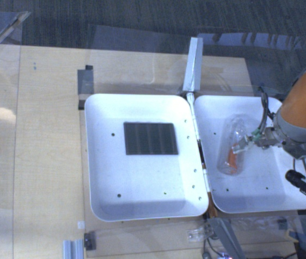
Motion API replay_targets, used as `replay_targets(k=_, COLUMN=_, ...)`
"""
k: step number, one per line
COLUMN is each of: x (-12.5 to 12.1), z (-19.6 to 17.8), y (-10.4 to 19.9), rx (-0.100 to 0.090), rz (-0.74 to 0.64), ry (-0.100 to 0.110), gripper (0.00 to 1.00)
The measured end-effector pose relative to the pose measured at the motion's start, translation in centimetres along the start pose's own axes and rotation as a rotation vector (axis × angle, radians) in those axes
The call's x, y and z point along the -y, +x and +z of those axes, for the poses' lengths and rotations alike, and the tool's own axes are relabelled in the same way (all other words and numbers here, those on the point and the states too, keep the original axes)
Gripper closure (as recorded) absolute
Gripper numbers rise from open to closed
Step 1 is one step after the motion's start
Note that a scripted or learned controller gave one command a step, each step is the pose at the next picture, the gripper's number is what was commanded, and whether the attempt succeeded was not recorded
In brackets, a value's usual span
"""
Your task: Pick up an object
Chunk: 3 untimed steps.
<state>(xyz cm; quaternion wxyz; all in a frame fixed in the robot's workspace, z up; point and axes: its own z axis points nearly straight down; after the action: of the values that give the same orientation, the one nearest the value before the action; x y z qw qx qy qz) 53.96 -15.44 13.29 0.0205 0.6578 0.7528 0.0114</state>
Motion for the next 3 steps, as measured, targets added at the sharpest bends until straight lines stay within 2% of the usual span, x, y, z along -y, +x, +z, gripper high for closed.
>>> replay_targets(k=1, x=-0.5, z=0.3, y=1.6, rx=0.003, rz=-0.052, ry=-0.015, gripper=0.0)
replay_targets(k=3, x=-1.5, z=0.5, y=2.8, rx=0.005, rz=-0.082, ry=-0.025, gripper=0.0)
